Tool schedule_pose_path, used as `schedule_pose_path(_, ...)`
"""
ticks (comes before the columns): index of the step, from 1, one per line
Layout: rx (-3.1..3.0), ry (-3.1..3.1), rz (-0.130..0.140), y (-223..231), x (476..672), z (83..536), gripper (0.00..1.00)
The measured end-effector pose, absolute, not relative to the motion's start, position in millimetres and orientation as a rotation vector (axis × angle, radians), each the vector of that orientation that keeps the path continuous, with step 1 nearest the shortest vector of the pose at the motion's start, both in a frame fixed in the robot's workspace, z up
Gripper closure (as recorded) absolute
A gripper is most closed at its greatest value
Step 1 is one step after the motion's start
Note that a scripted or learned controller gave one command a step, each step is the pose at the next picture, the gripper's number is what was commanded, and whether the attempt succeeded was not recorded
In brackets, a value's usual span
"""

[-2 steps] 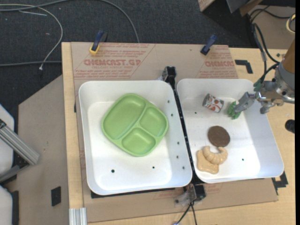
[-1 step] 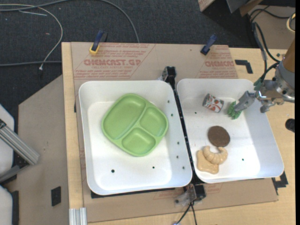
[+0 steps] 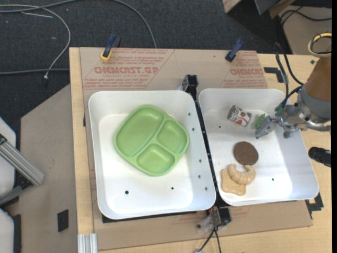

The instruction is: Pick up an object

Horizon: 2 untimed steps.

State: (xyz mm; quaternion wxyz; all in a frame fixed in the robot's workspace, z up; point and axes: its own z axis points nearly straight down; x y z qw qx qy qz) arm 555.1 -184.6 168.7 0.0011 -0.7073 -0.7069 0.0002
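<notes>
Over right bin, near its far right side, we see gripper reaching in from right, low over floor. Fingers: we cannot tell if spread or pressed together. Small green bit sits by fingertips; held or not, unclear to us. Can lies on side just left of gripper. Brown disc nearer centre, pastry touching it below. Left bin holds green tray.
</notes>
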Motion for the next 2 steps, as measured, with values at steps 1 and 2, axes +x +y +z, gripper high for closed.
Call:
schedule_pose_path(1, -2.216, -2.216, 0.003, -178.4, 551.4, 124.5, 0.0)
schedule_pose_path(2, -2.221, -2.219, -0.002, -178.3, 552.8, 85.9, 0.0)
